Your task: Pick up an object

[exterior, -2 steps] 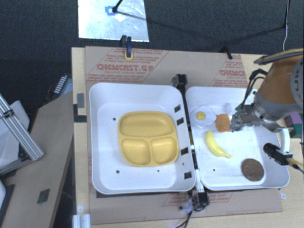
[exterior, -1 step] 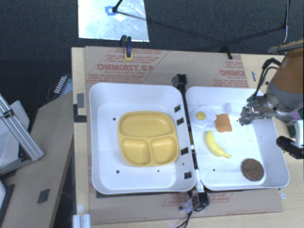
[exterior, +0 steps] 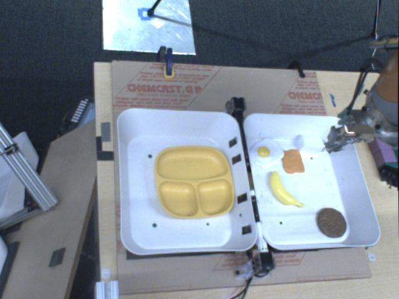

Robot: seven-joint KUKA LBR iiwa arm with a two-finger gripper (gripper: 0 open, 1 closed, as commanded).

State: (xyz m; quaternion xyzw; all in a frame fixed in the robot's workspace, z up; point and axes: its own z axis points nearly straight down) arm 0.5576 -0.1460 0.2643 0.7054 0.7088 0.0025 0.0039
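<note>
Orange block left of fingers

Arm in at right edge of frame, upper-right area, orange band visible near edge. Gripper extends leftward from wrist, sitting low, tips pointing left-down. Nothing seen between them.

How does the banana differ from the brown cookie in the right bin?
The banana is yellow, long and curved; the cookie is brown, round and flat. The banana lies near the middle of the right bin, while the cookie sits by its front right corner. Both lie loose, apart from the tool.
</note>
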